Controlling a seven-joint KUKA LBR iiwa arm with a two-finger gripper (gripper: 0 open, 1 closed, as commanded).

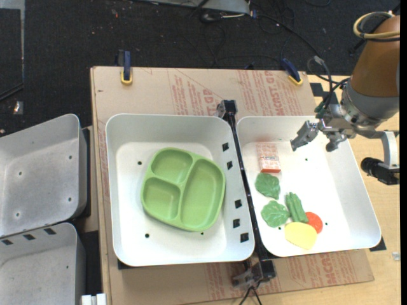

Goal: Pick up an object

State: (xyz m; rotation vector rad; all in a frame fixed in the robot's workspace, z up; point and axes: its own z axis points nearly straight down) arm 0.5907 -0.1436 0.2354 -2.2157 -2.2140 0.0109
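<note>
Two shallow white plastic bins (pixel 127 246) are set side by side; the left one holds a green sectioned plate (pixel 184 189). In the right one, small toy foods (pixel 287 213) lie clustered near the divider as pick candidates. The gripper (pixel 319 137) hangs above them, fingers spread, nothing held.

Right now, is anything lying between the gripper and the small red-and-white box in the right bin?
No. In the camera view, only bare white bin floor separates the gripper from the small red-and-white box.
</note>
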